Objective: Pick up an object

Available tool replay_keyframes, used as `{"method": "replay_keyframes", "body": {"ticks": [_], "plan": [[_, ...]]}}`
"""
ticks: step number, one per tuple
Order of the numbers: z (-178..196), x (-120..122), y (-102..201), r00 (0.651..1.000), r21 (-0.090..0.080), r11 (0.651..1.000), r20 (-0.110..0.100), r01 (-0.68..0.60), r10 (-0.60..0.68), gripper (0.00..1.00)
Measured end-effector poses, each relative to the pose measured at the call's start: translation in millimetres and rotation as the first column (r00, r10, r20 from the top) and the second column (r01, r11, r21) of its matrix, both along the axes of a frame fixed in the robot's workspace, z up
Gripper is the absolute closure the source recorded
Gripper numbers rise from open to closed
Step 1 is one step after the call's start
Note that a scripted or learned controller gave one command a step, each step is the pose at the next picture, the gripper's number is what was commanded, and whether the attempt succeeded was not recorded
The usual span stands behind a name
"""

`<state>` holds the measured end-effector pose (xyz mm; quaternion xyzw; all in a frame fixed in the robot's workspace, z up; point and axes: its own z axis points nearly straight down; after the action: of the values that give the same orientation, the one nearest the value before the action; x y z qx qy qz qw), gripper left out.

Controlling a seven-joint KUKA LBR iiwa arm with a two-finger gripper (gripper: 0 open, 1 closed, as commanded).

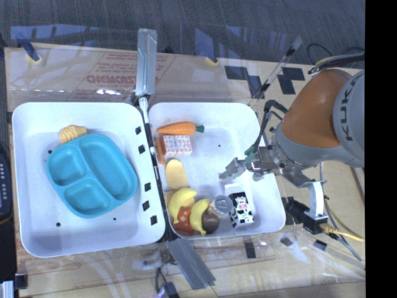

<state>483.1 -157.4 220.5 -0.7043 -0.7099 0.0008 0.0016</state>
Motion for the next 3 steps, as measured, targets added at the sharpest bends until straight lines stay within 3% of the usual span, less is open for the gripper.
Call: {"method": "replay_keyframes", "body": {"ticks": [1,2,3], "plan": [[27,7,17,0.991,-0.002,0.991,0.005,-0.130,0.130,0.00],[-38,-7,-50,0.999,0.000,0.999,-0.004,-0.053,0.053,0.00],[-128,-5,-52,0.990,0.000,0.990,0.004,-0.141,0.141,0.00]]}}
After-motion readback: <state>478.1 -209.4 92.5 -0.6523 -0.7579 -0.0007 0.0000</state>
